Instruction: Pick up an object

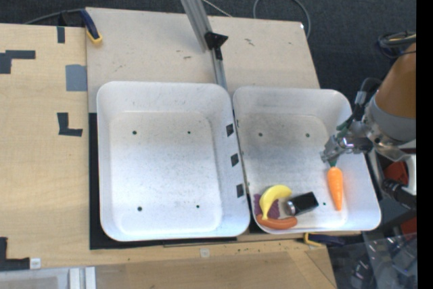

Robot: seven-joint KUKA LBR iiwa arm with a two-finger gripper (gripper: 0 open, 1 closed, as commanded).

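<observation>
Objects for picking sit on the bench, all in the right bin, while the left bin lies beside it, their rims touching. From the right comes the grey arm (orange band above the wrist), its tool low over the right bin's right side, just above the carrot; whether it is wide or narrow I cannot tell. Near the front wall cluster a banana, a black block and a red piece.
</observation>
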